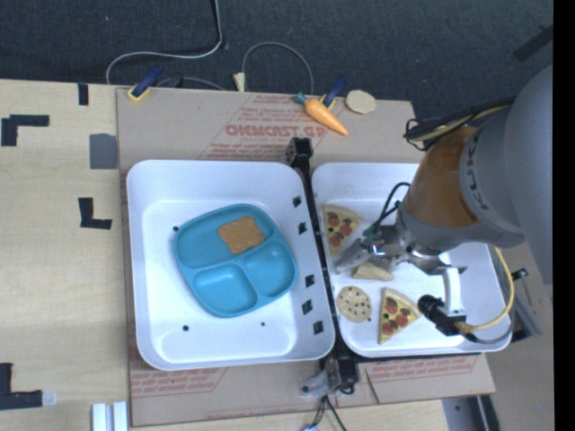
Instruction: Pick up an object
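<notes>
Down in the right bin (476, 344), the gripper (367, 251) hangs over a tan wedge (373, 272) beside a pizza slice (339, 227); jaws' state cannot be told. Risk: crowding, so a nudge rather than a grasp.

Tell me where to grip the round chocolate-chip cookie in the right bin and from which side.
Grip the round chocolate-chip cookie across its rim, coming straight down from above. It lies flat on the right white bin's floor, so its edge is probably the only purchase. The pizza slice lies close on its right, so set the jaws top-to-bottom in the view.

Even, bright overhead light — soft shadows inside the white bins (144, 241), slight overall blur.
</notes>
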`<action>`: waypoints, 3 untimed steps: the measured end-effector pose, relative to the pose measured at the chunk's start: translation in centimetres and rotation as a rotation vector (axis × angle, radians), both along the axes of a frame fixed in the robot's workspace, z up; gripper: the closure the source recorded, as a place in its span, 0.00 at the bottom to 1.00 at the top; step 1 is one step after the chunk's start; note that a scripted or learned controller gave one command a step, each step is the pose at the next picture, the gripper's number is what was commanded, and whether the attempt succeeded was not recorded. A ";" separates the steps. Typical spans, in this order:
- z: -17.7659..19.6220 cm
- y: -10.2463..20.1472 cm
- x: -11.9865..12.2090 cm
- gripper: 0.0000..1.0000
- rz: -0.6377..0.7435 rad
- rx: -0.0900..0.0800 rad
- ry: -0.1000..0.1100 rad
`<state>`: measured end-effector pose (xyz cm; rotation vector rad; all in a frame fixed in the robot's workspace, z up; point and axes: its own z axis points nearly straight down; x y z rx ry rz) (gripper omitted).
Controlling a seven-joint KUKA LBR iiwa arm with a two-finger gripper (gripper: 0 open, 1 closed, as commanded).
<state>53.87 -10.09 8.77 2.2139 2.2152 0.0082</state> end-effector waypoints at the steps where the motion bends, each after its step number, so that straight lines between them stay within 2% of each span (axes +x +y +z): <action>1: 7.5 0.8 9.3 0.00 0.005 0.001 -0.002; 2: -0.6 0.4 8.4 0.00 0.001 0.001 0.009; 3: 0.9 0.4 8.6 1.00 0.002 0.000 0.007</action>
